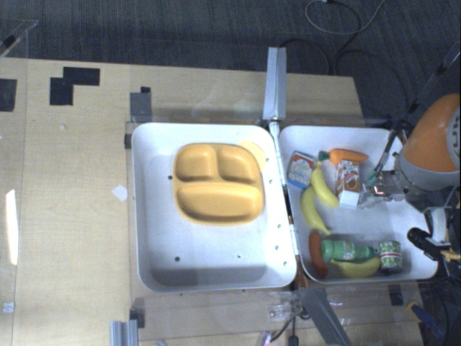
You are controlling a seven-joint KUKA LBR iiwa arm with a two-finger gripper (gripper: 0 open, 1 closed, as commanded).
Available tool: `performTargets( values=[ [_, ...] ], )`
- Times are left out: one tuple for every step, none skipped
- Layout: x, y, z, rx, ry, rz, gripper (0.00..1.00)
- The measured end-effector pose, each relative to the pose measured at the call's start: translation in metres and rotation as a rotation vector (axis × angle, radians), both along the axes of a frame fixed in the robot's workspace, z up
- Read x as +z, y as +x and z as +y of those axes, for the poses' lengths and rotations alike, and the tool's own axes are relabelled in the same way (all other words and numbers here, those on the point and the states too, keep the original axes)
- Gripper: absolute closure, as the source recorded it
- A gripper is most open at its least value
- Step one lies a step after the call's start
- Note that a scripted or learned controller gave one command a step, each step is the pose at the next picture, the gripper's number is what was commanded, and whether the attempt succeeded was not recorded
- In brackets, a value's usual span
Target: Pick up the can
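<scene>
Small cylindrical green-labelled can point(390, 255)

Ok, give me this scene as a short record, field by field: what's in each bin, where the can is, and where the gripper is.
left bin: yellow divided tray
right bin: can, green bottle, bananas, carton, other small items
can: near front edge of right bin, right of the green bottle
gripper: over the right bin's middle, behind the can, apart from it
fingers: cannot tell
task state: can not yet picked up

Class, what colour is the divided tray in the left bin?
Yellow divided tray, seen in the camera view.
</scene>
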State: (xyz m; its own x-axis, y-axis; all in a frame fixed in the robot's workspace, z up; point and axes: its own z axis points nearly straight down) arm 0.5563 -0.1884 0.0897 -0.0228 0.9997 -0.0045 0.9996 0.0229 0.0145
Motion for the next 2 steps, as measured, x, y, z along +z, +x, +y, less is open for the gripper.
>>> performTargets(
  values=[
    [0.0,-0.001,-0.001,-0.002,-0.002,0.0,0.0],
    [-0.001,0.076,0.028,-0.141,0.004,0.007,0.0]
  ],
)
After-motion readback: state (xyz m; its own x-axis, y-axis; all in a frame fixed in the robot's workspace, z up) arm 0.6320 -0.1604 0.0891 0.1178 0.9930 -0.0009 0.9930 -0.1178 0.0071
